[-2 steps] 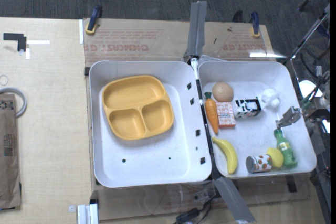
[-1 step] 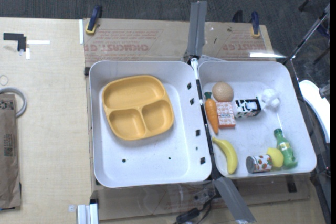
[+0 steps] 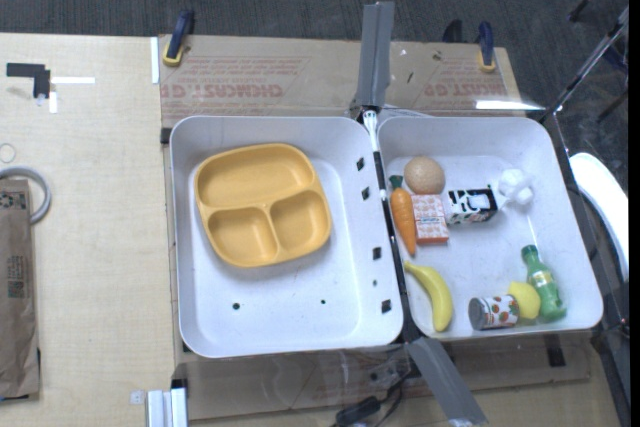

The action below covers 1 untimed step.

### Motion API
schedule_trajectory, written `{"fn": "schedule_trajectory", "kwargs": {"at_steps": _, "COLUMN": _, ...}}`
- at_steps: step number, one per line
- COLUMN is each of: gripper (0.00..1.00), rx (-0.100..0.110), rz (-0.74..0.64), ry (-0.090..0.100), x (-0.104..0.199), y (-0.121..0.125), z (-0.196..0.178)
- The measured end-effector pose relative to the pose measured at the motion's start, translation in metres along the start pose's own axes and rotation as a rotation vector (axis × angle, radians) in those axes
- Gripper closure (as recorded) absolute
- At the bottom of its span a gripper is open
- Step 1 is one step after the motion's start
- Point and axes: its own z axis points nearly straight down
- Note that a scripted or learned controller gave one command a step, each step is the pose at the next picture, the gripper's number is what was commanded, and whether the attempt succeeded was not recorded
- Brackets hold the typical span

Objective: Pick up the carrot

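From above, the carrot lies along the left wall of the right bin, touching a small box, with a banana below it. A yellow plate sits in the left bin.

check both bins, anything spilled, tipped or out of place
Nothing is spilled. The small can lies on its side near the lemon and green bottle. The carrot rests against the right bin's left wall.
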Motion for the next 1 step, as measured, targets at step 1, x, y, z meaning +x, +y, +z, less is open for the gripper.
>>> {"fn": "schedule_trajectory", "kwargs": {"at_steps": 1, "gripper": 1.00, "rx": -0.002, "rz": 0.126, "ry": 0.003, "x": 0.0075, "y": -0.0021, "z": 0.0615}}
